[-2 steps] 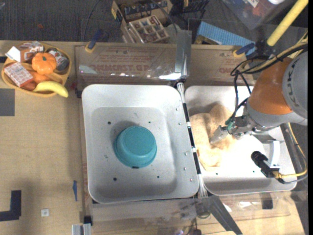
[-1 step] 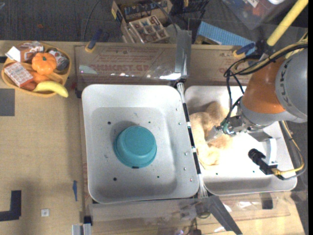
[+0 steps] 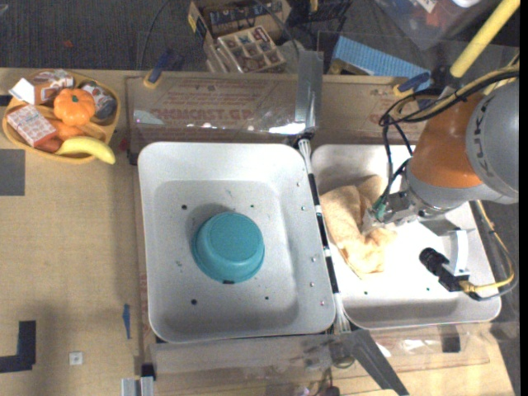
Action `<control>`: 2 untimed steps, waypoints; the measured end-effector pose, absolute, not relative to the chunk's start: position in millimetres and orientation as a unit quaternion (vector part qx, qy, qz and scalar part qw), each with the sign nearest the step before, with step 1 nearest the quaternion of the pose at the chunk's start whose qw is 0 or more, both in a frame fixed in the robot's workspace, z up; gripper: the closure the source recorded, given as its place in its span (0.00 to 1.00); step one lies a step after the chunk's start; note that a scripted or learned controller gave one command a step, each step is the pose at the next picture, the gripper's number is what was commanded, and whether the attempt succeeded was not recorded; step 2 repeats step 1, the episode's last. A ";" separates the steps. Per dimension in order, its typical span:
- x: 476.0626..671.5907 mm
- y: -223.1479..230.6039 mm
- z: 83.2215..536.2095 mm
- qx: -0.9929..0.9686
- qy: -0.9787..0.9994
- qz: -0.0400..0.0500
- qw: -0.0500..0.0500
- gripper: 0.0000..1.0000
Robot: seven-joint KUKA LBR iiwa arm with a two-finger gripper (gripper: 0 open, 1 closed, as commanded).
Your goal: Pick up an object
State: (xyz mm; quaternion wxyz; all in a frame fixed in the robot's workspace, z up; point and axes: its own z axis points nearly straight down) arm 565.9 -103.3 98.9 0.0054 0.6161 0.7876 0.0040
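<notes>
At the right of the frame, the gripper [image 3: 384, 215] presses down onto a crumpled tan cloth [image 3: 353, 223] lying in the right bin [image 3: 429, 299]; whether its jaws are released or clenched I cannot tell. A teal bowl [image 3: 229, 247] sits upside down in the left bin [image 3: 157, 246].

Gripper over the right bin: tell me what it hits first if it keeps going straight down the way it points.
Most likely the crumpled tan cloth. The gripper points down over the cloth's right edge in the right bin, so the cloth comes before the bin floor, though depth is hard to judge from this slanted view.
</notes>
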 end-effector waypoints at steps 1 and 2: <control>562.5 -63.4 181.6 0.676 0.737 -0.002 -0.001 1.00; 562.5 -63.4 181.6 0.676 0.737 -0.002 -0.001 1.00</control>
